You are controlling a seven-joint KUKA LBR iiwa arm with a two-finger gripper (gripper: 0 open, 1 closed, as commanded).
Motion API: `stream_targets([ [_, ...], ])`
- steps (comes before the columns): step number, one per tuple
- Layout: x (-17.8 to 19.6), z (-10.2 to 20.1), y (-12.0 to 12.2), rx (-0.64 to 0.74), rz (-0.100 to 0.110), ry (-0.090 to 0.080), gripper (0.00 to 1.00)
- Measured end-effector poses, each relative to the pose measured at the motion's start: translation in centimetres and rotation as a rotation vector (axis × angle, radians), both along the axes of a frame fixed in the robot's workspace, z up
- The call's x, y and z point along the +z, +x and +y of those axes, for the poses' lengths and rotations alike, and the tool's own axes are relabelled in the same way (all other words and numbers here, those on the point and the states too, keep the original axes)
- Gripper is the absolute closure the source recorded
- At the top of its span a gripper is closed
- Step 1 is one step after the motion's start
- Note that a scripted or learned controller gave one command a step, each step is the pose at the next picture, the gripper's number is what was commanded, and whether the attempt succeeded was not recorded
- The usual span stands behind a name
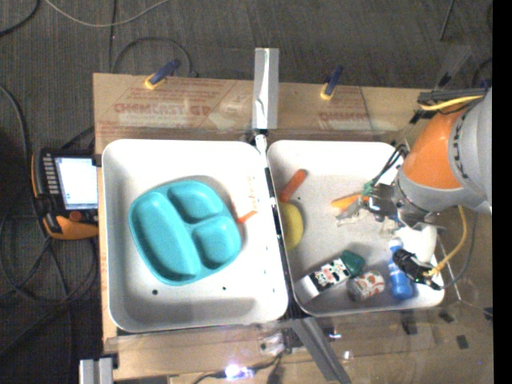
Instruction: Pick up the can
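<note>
White bins side by side, and your can point(367, 286) is lying near the front edge of the right bin point(320, 165), between a small carton point(330, 274) and a blue bottle point(400, 281). Gripper point(374, 203) hangs further back above that bin; honestly can't tell its state.

arm point(472, 154): grey rounded casing, broad orange band point(432, 162) above the wrist. Wrist section below the band is darker grey. Black cables and one green wire run off the wrist toward the hand point(376, 206). Yellow cable loops on the outer side. White bracket-like block point(420, 238) under the wrist with a black fitting on it. Hand itself small, dark, detail blurred.
</note>
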State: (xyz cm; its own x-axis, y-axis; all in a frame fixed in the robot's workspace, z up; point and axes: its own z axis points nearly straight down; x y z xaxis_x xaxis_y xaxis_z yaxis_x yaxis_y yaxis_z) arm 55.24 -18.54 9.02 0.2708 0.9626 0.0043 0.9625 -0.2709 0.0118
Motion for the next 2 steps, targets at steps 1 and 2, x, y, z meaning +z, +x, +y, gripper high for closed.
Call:
stream_targets([
  [1, 0.9, -0.1, 0.0, -0.001, 0.0, -0.003, 1.0],
  [2, 10.2, -1.6, 2.2, -0.308, 0.016, -0.003, 1.0],
])
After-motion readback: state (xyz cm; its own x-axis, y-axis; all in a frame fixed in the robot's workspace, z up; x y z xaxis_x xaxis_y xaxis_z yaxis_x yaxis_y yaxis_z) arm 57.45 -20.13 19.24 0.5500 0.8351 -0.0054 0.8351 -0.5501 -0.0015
